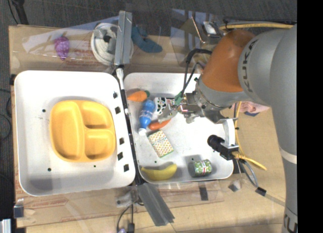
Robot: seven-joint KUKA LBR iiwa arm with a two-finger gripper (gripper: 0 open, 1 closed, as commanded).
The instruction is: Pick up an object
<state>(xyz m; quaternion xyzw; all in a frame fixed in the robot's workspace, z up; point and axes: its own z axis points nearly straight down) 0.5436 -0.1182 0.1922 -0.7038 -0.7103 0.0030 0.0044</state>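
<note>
**Arm over the right bin**

Two white bins are sitting side by side on the bench; the left bin [30, 126] is carrying a yellow tray [83, 129]; the gripper [177, 104] is hovering over the right bin [202, 136] near its far edge, by a black-and-white object [161, 105]; whether it is grasping cannot be told; a banana [159, 171] is lying at the near edge.

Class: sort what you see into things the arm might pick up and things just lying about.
Job: gripper, carrot, blue bottle, patterned packet, banana, green can.

Lying about: yellow tray, purple toy, cable coil.
</note>
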